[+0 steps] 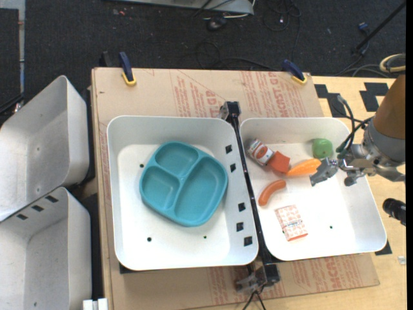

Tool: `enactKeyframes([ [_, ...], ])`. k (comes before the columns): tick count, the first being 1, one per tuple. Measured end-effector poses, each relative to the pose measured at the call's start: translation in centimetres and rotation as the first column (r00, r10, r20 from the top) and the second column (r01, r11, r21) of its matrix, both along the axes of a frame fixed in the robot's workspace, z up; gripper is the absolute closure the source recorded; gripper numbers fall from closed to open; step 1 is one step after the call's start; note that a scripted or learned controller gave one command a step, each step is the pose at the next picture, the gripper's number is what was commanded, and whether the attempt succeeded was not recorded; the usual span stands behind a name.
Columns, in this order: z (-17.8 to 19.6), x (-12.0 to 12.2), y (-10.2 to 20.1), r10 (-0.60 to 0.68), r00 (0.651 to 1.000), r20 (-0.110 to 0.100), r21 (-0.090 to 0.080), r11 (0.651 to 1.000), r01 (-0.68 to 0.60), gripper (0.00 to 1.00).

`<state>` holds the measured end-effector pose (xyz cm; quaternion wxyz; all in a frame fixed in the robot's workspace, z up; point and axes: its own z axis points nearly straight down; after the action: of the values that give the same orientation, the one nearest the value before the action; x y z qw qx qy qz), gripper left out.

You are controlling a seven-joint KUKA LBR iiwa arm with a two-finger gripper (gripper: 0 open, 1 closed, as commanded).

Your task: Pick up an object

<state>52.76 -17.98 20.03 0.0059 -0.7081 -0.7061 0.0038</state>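
You're at the approach: the gripper (330, 170) hovers with jaws apart and empty, just beside the orange carrot (303, 168); descend, then close.

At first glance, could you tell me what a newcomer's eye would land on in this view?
The big teal divided plate lying alone in the left bin draws the eye first. Next comes the right bin, with its cluster of small items: an orange carrot, a green block and a sausage, with the gripper right beside the carrot.
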Motion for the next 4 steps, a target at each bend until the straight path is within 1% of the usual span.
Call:
enactKeyframes([
  [1,0.7,0.3,0.1,0.004,1.0,0.013,-0.003,1.0,-0.004,0.0],
  [2,-4.7,0.2,-1.0,0.0,1.0,0.009,-0.002,1.0,0.0,0.0],
  [3,-11.1,-0.3,-0.8,0.0,1.0,0.008,-0.001,1.0,0.0,0.0],
  [4,-10.8,-0.3,-0.8,0.0,1.0,0.013,-0.002,1.0,0.0,0.0],
])
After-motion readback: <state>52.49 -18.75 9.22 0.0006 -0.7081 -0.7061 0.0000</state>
